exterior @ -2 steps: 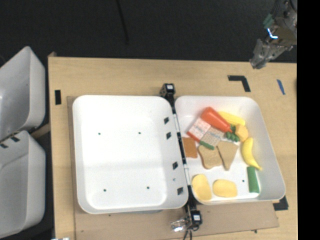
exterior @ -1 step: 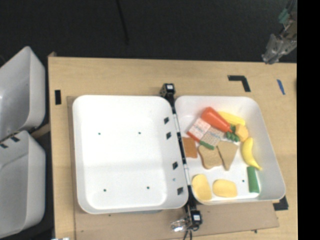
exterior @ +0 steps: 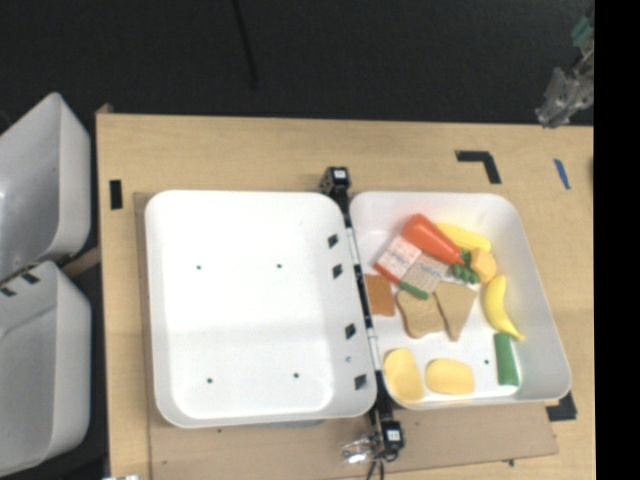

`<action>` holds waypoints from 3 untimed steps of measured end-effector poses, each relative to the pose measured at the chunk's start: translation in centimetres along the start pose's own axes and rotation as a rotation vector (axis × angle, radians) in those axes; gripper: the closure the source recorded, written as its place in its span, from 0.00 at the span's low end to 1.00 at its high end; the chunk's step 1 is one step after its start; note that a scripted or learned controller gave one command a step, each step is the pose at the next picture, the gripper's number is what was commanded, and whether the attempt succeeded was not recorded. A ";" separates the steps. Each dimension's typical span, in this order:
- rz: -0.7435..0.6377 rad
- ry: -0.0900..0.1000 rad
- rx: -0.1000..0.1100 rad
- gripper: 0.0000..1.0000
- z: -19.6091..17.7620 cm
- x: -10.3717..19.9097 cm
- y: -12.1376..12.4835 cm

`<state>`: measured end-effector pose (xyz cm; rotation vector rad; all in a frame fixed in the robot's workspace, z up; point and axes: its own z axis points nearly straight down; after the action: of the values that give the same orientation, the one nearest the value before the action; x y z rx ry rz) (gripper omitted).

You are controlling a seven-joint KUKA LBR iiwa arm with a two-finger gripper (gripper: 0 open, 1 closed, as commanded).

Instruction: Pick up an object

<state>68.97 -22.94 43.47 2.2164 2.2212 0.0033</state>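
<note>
the gripper [exterior: 566, 96] hangs far off at the top right, past the bench [exterior: 250, 153] edge - i cannot tell how it stands. the toy food sits in the right bin [exterior: 545, 303]: a carrot [exterior: 432, 236], a banana [exterior: 497, 306], bread [exterior: 422, 315] - all close together. the left bin [exterior: 240, 308] is beside it.

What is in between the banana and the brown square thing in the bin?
In the camera view, two toast slices lie between the banana and the brown square, inside the right bin.
</note>
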 end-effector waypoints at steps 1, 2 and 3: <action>-0.004 0.000 0.000 1.00 -1.3 0.1 0.0; -0.005 0.000 0.000 1.00 -3.0 0.2 0.1; -0.007 0.001 -0.001 1.00 -5.9 0.2 0.1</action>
<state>69.02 -22.75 49.40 2.2088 2.2284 0.0049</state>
